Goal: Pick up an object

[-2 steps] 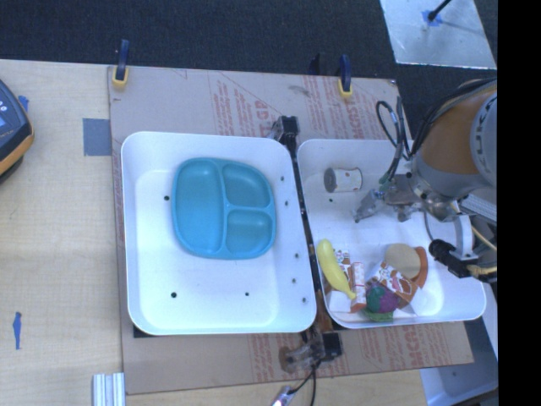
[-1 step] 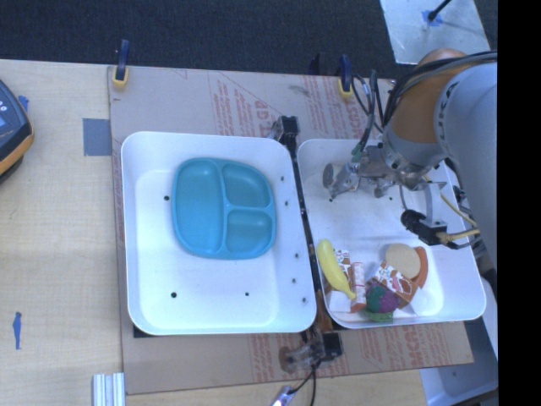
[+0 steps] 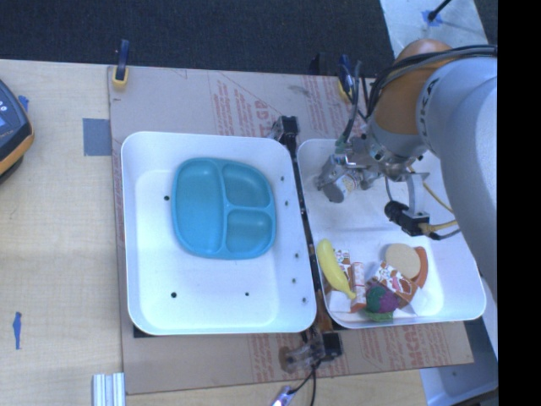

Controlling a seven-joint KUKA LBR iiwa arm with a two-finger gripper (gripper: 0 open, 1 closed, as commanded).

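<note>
My gripper [image 3: 335, 183] hangs over the far left part of the right bin [image 3: 452, 265], above bare white floor. Its wrist and the orange-banded arm [image 3: 423, 83] cover the bin's far corner. The loose objects lie toward the near end of this bin: a yellow banana [image 3: 332, 266] along the left wall, a small printed packet [image 3: 354, 276] beside it, a purple and green grape bunch [image 3: 380, 301], a red-orange wrapper [image 3: 397, 282] and a tan bread slice [image 3: 403, 260]. The gripper is well apart from all of them.
The left bin [image 3: 144, 252] holds a blue divided plate [image 3: 224, 207] in its far half. A ridge [image 3: 301, 227] with black clips separates the two bins. A black cable loops off the wrist [image 3: 410, 218] over the right bin.
</note>
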